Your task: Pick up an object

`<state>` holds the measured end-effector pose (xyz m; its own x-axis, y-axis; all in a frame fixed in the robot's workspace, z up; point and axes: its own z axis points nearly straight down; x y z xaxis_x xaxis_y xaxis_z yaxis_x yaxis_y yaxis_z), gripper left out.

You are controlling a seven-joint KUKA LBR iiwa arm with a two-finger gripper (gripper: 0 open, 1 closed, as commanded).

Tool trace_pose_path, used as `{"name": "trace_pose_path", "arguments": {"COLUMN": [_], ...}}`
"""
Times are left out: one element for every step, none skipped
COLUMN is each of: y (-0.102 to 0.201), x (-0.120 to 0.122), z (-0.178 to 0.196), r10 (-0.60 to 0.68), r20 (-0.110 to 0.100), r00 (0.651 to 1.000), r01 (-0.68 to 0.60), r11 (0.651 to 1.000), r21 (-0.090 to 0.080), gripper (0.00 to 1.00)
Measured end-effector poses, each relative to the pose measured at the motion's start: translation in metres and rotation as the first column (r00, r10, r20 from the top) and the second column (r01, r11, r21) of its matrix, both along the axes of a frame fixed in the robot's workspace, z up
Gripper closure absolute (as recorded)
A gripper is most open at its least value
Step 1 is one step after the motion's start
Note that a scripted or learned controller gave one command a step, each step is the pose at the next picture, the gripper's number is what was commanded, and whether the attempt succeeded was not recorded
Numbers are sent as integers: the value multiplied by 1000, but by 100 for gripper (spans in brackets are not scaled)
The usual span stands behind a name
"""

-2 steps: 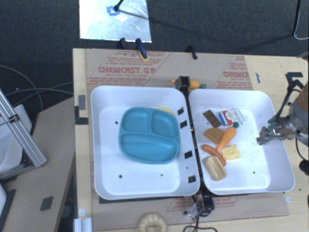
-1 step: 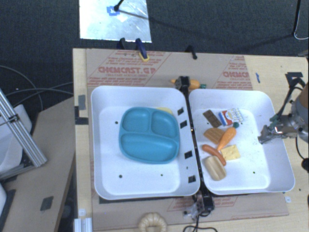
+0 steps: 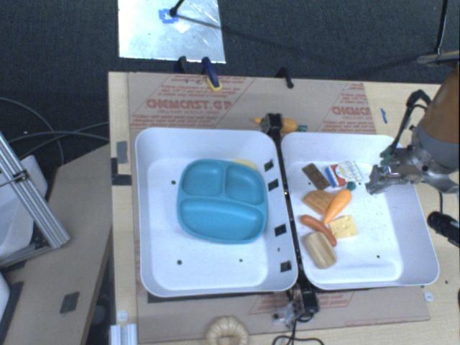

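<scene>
The right bin (image 3: 417, 264) holds several toy foods in its left half: a brown chocolate bar (image 3: 315, 176), a white, red and blue packet (image 3: 345, 172), an orange carrot (image 3: 338, 205), a tan cracker (image 3: 314, 201), a red sausage (image 3: 317, 228), a yellow cheese piece (image 3: 344, 227) and a beige bread roll (image 3: 320, 250). My gripper (image 3: 375, 184) hangs over the right bin's upper middle, just right of the carrot's tip and below the packet. I see nothing held in it.
The left bin (image 3: 154, 214) carries a blue divided plate (image 3: 223, 200) with a yellow piece (image 3: 246, 164) peeking from its far edge. A black divider (image 3: 280, 192) joins the bins. A beige ring (image 3: 228, 330) lies on the bench front.
</scene>
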<state>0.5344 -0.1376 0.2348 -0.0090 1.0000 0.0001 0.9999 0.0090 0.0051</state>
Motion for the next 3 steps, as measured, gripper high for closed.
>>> {"name": "trace_pose_path", "arguments": {"y": [49,71,59], "x": [27,49,53], "z": [-11,-11,-1], "r10": [0,-1,-8], "r20": [-2,-1,-2], "r00": [1000,1000,1000], "r01": [0,1,8], "r11": [1000,1000,1000], "r21": [0,0,0], "gripper": [100,100,100]}}
